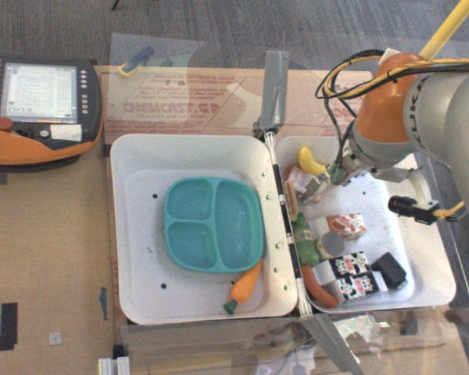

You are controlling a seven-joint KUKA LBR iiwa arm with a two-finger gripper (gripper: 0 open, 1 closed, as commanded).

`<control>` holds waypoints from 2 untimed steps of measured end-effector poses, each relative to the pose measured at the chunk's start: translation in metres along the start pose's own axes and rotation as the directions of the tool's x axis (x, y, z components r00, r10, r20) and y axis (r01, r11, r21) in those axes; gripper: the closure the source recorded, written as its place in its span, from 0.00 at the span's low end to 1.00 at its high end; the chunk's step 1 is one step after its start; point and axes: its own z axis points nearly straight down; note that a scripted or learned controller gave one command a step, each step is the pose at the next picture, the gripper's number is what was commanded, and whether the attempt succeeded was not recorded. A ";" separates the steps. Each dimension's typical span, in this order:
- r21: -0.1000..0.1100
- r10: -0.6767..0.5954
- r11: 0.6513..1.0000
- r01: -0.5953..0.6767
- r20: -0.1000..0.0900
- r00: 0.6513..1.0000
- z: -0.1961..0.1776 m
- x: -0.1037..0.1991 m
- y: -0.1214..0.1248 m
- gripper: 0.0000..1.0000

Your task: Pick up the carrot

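From the camera view, the carrot (245, 285) is lying in the left bin (133, 233), just beside the teal plate (213, 223) at its lower right corner. The jaws (338, 175) are hanging over the right bin (434, 276); whether they are apart I cannot tell. Crossing left, lining up across the carrot's body and descending straight should be working best.

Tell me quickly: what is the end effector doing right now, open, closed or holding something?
End effector: cannot be told; it sits over the right bin, far from the carrot.
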 end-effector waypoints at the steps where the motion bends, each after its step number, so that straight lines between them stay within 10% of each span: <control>1: -0.003 -0.003 1.000 0.003 0.003 1.000 -0.011 0.000 0.002 1.00; 2: 0.005 -0.447 0.895 0.446 0.003 0.895 -0.100 0.010 0.042 1.00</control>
